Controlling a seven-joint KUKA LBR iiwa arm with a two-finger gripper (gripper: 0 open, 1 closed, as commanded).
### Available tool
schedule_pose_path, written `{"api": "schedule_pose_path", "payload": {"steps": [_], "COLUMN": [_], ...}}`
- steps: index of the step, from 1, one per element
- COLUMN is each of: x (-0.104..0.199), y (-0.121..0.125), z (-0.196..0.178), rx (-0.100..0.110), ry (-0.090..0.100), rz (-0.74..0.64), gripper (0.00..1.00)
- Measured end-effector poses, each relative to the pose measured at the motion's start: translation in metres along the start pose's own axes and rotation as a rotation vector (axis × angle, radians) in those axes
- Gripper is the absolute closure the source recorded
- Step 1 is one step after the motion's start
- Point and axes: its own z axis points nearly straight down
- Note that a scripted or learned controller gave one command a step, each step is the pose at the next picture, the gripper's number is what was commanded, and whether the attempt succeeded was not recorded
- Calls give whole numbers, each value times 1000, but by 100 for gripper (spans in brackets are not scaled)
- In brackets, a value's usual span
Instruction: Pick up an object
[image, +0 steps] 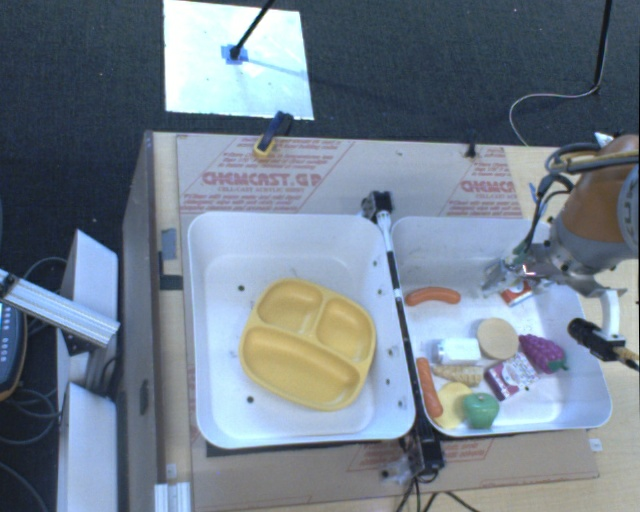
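The right bin (450, 245) holds several toy foods. Among them are an orange sausage (432, 296), a round tan biscuit (497, 338), purple grapes (542, 352), a white block (459, 350), a red and white packet (511, 379), a green apple (481, 410) and a long carrot-like stick (428, 387). My gripper (508, 271) hangs low over the bin's back right part. It is just above a small red and white item (517, 294). It is apart from the sausage, which lies to its left.
The left bin (215, 300) holds a yellow divided plate (306, 343). A black clamp bar (393, 270) runs between the bins. The arm's grey body with its orange band (600, 205) overhangs the right bin's right wall. A black part (598, 342) juts near the grapes.
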Motion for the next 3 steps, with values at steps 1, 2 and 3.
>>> {"api": "schedule_pose_path", "payload": {"steps": [1, 2, 3], "x": [-2, -1, 1], "y": [1, -37, 30], "z": [-12, -106, -70], "rx": [-4, 14, 18], "ry": [-3, 4, 7], "rz": [0, 3, 0], "gripper": [100, 100, 100]}}
